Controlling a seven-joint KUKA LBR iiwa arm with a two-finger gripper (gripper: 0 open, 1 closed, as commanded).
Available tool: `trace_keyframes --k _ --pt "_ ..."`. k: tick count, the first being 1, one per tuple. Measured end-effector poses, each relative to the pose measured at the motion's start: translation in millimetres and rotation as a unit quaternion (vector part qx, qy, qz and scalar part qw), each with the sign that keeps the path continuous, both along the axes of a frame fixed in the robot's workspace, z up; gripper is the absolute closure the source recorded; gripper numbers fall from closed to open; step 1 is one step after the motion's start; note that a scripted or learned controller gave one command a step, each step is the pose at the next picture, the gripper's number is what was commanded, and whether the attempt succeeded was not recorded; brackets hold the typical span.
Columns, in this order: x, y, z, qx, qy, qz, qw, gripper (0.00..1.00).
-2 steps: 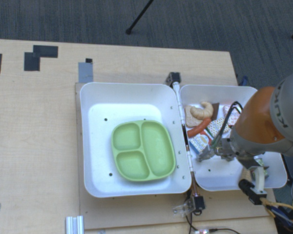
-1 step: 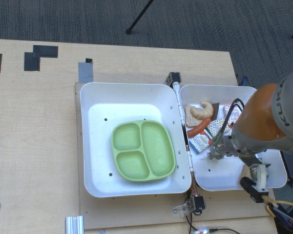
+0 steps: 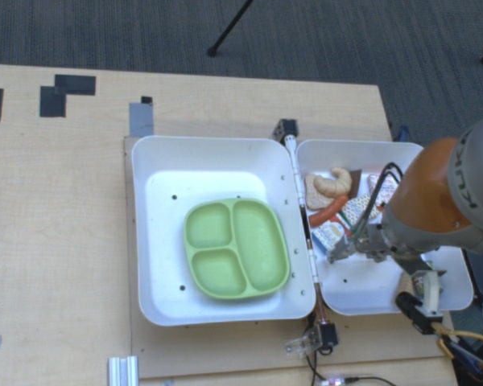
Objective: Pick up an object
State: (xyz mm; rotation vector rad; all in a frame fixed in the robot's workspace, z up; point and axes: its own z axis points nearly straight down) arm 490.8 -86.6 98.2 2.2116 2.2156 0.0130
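Observation:
The right bin (image 3: 362, 296) holds a small heap at its far left end: a tan croissant-shaped piece (image 3: 332, 183), a red sausage-like stick (image 3: 328, 209), and patterned white packets (image 3: 330, 233). My gripper (image 3: 342, 250) reaches down into this bin from the right, its tip just below the packets, close to the bin floor. The grey wrist with its orange band (image 3: 431, 195) covers the right half of the bin. No object shows between the fingers from this angle.
The left bin (image 3: 157, 215) holds a light green three-compartment plate (image 3: 236, 248). A ridge (image 3: 302, 215) separates the two bins. Bare wooden bench (image 3: 56, 240) stretches to the left. A black tripod leg (image 3: 240, 16) crosses the carpet behind.

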Motion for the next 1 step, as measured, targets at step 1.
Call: trace_keyframes --k 1 --pt "1.4 0.7 10.5 0.0002 -0.002 0.001 1.0 1.0"
